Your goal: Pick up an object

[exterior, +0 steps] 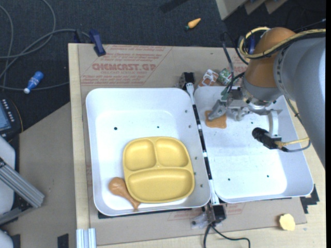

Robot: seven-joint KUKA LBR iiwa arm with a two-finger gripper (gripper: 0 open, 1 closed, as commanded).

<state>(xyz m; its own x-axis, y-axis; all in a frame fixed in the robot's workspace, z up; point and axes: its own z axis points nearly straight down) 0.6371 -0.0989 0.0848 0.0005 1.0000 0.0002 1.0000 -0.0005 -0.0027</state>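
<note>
A flat orange-brown piece (216,120) lies in the right bin (248,174), close to its left wall. My gripper (229,107) hangs low right over that piece's upper right edge, with the grey arm and its orange band (269,61) behind it. I cannot tell whether the gripper touches the piece. In the left bin (103,118) a yellow divided plate (158,169) lies flat, and a tan drumstick-shaped toy (121,189) rests against the plate's lower left side.
Small toys (216,77) sit at the right bin's back rim. A black cable plug (266,137) hangs over the right bin. A yellow lump (286,221) lies on the bench at the front right. A blue clamp (96,42) sits at the board's back left.
</note>
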